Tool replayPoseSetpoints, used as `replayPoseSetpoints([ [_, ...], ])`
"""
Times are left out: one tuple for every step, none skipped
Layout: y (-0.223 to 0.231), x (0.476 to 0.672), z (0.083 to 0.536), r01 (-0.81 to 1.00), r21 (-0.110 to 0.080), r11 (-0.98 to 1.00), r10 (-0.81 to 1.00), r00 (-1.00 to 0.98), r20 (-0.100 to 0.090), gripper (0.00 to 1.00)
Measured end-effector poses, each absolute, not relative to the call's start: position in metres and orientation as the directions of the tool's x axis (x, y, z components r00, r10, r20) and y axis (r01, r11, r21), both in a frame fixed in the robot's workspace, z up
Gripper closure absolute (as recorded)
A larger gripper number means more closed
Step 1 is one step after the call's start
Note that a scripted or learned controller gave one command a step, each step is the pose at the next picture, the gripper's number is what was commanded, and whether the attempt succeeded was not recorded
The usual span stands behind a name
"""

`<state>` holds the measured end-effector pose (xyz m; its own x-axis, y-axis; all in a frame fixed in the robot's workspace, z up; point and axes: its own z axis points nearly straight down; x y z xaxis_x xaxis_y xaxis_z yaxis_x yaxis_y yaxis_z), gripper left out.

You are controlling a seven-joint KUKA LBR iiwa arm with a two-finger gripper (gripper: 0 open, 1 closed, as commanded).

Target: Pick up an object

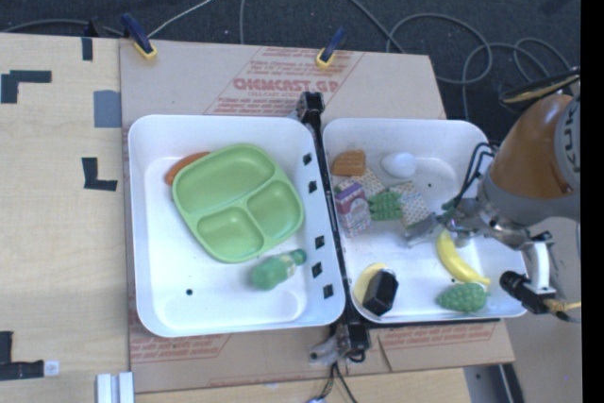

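The gripper [425, 229] hangs low in the right bin [472, 135]; whether its fingers are parted or closed I cannot tell. Just right of it lies the banana [459, 261], long axis running down-right toward the green toy [462, 297].

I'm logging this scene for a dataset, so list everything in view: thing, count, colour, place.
Shallow plastic bins: two, white, side by side on the bench.
Divided plastic plate: one, light green, left bin.
Small bumpy toy: one, green, left bin, below the plate.
Flat orange item: one, left bin, mostly hidden under the plate.
Toy banana: one, yellow, right bin.
Bumpy oval toy: one, green, right bin, near front wall.
Black block: one, right bin front.
Spring clamps: two, yellow-blue, cardboard's back edge.
Gripper: one, grey, over right bin beside the banana.
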<state>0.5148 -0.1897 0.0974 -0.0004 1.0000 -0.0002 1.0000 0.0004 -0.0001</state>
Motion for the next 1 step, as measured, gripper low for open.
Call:
replayPoseSetpoints([
  [-0.1891,0.5150,0.1067,1.000,0.000,0.001,1.000,-0.001,0.001,1.00],
])
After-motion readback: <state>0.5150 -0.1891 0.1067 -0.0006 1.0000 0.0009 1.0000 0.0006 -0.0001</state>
